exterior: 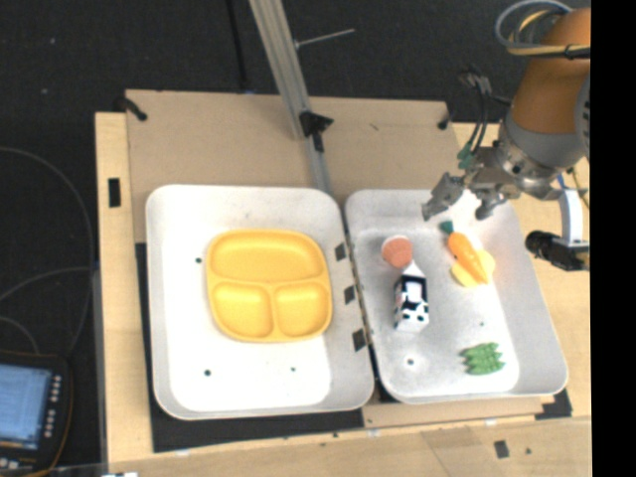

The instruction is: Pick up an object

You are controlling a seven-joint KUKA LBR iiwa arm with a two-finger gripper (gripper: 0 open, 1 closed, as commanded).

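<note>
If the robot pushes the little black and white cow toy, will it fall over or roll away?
The small black-and-white cow-patterned toy looks blocky, so it would probably slide or tip, not roll. It seems to touch the round pinkish-red piece, which might get nudged and could roll. It looks small and likely light, so even a gentle push may move it across the right white bin.

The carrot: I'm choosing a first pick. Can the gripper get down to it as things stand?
Probably yes. The gripper hangs open just above the carrot, and the cow stands apart from it.
</note>
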